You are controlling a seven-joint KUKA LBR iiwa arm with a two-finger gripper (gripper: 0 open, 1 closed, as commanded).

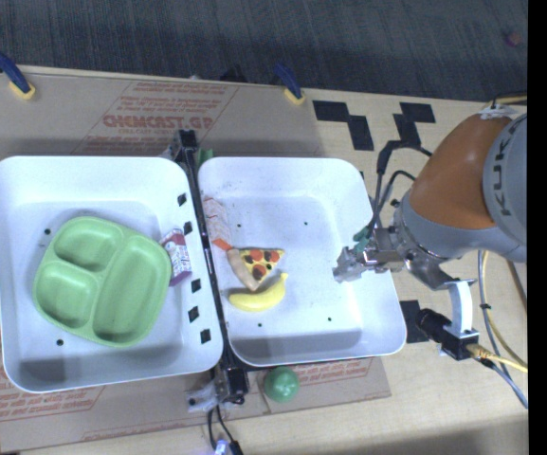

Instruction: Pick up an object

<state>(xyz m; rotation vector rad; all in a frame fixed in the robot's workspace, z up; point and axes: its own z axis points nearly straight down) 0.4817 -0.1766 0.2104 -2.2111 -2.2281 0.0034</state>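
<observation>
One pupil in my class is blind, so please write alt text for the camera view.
A grey and orange robot arm reaches from the right, its gripper over the right bin, which holds a toy pizza slice and banana. The left bin holds a green divided plate.

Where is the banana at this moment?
The banana lies in the right bin, toward its left side, touching the pizza slice just above it in the camera view.

"CHEMCAST GP" on cardboard sheet (159, 112)
</observation>
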